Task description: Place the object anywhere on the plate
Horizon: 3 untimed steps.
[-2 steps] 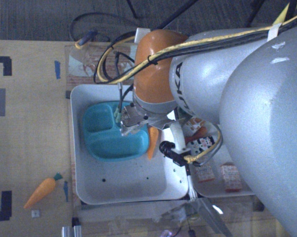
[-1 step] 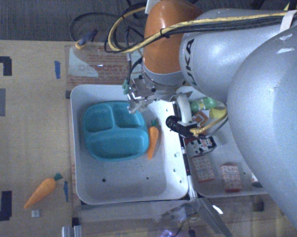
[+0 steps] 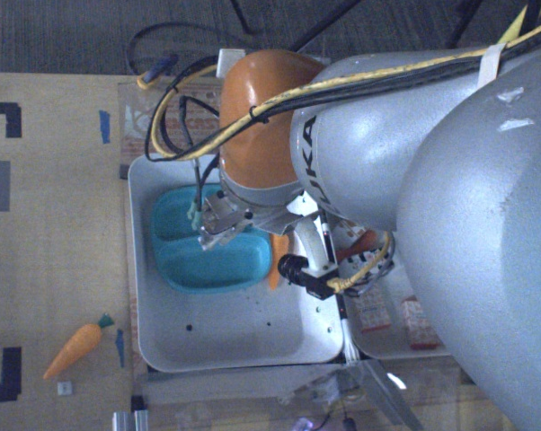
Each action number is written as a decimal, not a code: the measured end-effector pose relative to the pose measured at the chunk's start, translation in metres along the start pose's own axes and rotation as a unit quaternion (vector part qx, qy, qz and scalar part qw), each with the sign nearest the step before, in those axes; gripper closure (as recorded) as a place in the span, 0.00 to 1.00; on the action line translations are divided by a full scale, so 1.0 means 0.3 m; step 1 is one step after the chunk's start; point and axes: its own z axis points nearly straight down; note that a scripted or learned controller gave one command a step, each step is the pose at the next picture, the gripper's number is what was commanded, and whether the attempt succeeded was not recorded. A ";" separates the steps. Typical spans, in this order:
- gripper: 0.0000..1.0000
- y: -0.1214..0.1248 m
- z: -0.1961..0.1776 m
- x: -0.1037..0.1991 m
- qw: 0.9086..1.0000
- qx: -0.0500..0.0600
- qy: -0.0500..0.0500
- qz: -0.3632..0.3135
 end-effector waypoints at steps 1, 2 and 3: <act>1.00 0.130 -0.070 -0.172 1.000 -0.003 -0.001 0.013; 1.00 0.027 -0.052 -0.036 0.995 -0.001 0.000 -0.099; 0.00 0.027 -0.052 -0.036 0.995 -0.001 0.000 -0.099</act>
